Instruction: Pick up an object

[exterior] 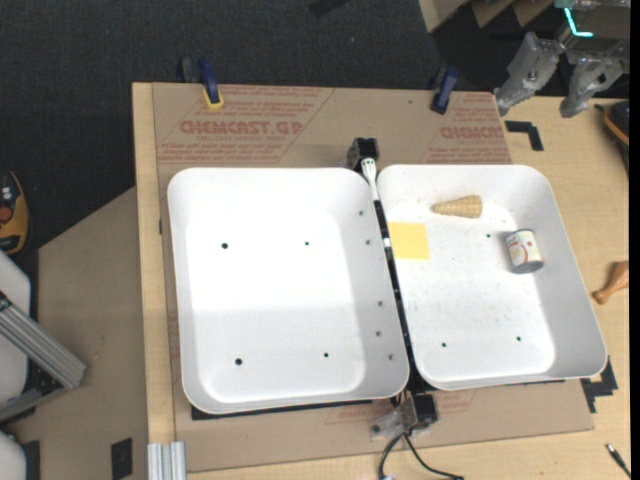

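Objects lie in the right bin (570,298): a cone (458,207), a yellow square (409,240) and a small can (521,249). Nothing is held by the gripper (548,90), whose fingers are spread wide above the bench's far right corner.

Glossy white plastic bins (270,388) on matt brown cardboard sheet (300,118).

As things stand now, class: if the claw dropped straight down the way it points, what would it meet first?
Probably the bench just beyond the right bin, not the cone or can. The claw hangs above that corner; depth is unclear.
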`<state>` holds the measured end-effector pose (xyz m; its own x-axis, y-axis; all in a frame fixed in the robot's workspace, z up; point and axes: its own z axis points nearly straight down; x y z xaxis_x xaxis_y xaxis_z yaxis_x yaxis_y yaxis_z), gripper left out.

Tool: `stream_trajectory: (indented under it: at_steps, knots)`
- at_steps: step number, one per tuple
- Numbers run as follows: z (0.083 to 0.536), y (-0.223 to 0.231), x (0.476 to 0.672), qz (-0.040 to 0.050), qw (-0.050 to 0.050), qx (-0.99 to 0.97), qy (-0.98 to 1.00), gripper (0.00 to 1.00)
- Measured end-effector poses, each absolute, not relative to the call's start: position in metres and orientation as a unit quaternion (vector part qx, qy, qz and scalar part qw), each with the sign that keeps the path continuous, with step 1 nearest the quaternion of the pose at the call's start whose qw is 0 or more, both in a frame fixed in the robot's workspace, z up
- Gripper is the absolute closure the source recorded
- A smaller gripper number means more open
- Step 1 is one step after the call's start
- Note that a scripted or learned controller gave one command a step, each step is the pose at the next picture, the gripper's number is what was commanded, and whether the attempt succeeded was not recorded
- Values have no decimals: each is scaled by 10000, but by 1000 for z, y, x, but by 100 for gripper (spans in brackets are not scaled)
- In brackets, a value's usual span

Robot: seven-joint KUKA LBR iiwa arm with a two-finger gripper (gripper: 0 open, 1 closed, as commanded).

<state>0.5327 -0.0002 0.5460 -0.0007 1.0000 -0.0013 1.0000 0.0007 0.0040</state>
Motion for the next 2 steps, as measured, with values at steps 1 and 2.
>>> stream_trajectory:
  at_steps: [1, 2]
  knots:
    - [557, 0, 533, 25, 41, 7067, 7075, 100]
    - [557, 0, 533, 21, 36, 7068, 7074, 0]
